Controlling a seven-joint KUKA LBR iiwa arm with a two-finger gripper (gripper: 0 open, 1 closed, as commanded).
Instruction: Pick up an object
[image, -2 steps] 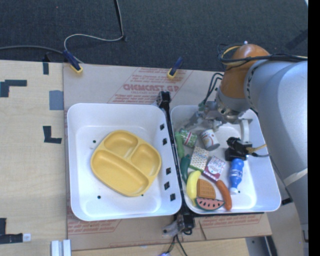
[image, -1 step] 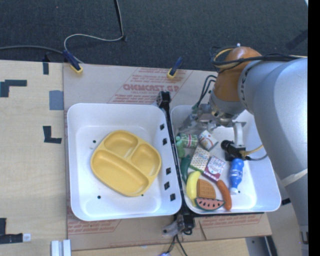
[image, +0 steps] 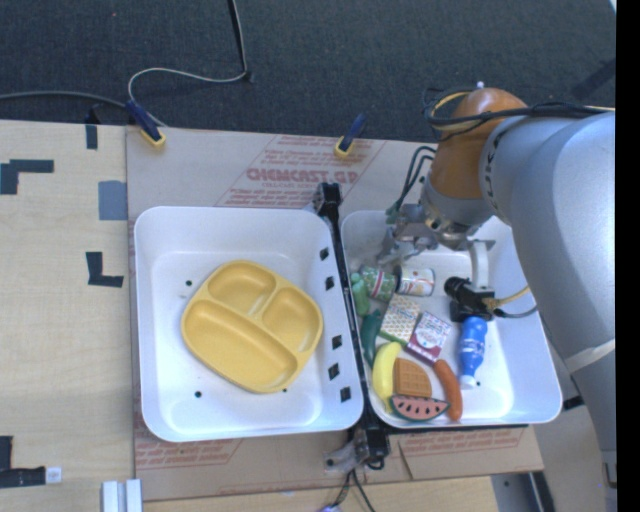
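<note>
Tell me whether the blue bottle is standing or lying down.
Lying down. The blue bottle rests on its side on the floor of the right bin, its white cap toward the bin's near edge, beside the orange carrot.

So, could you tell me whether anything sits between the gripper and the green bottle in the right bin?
Nothing visible does. The gripper hangs right above the green bottle, at the bin's crowded left side, with the small white bottle close beside it.
</note>
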